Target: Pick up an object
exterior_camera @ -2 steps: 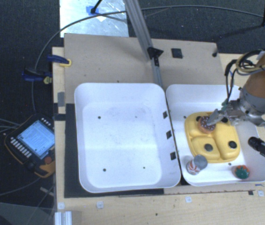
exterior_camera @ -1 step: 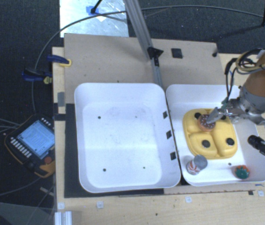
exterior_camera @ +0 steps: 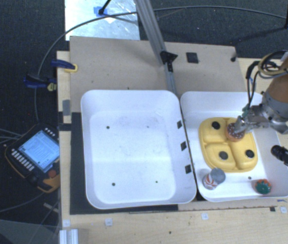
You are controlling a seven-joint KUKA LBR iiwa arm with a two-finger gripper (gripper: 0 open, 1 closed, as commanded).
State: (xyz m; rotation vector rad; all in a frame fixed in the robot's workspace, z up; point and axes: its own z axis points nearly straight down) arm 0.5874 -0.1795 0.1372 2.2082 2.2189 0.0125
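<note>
while the left bin (exterior_camera: 134, 151) offers nothing to grasp, the yellow block (exterior_camera: 228, 145) lies in the right bin (exterior_camera: 281, 179), directly under the end effector (exterior_camera: 234, 131), whose grip state i cannot tell; small objects sit nearer the front.

Teach pendant (exterior_camera: 34, 156) on dark floor left of bench; blue clamps (exterior_camera: 37, 80) at bench's left edge; metal pole (exterior_camera: 151, 27) slanting above.
</note>
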